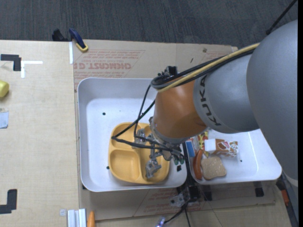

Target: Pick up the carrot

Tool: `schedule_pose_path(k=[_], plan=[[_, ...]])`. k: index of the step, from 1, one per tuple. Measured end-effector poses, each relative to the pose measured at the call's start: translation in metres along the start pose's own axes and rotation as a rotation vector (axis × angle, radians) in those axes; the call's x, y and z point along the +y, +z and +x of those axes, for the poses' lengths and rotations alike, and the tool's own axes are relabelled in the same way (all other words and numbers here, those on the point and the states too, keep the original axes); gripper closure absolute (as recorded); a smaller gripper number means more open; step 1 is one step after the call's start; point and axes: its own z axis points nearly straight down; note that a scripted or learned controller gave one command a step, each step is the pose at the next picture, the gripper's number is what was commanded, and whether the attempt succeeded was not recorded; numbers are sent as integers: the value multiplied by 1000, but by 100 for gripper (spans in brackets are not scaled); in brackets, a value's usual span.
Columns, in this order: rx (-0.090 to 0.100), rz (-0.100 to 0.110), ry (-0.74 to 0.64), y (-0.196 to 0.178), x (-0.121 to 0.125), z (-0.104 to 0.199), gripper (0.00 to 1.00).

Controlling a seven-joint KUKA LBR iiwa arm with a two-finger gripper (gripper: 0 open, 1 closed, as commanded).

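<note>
We take the yellow tray (124, 162) as our landmark; it lies in the left bin (94, 126), toward that bin's near edge. The gripper (153, 167) hangs over the tray's right-hand compartment, low above it, and we see nothing between its fingers — whether they stand wide or narrow we cannot tell, since cables and the orange wrist band (177, 110) crowd the view.

The carrot is probably the orange-red elongated thing (197, 164) to the right of the tray, just across the wall in the right bin (265, 160), touching the slice of bread (212, 167); the arm hides part of it.

To do this step well, we judge the gripper must shift right of the tray, clear the two bin walls, and come down with the fingers astride the carrot's narrow width — away from the bread and the snack packet (222, 148) beyond it.

The bins rest on a pale wooden bench (38, 150) with cardboard (109, 63) beneath; beyond the bench lies dark carpet (142, 13).
</note>
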Motion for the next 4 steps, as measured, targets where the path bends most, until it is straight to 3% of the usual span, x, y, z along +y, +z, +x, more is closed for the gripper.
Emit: schedule_pose_path(k=[1, 2, 3, 4], plan=[[-30, 4, -2, -10, -2, -9, 100], [2, 4, 178, -292, 22, -4, 100], [3, 4, 179, -292, 22, -4, 0], [10, 3, 40, -160, 56, -8, 0]])
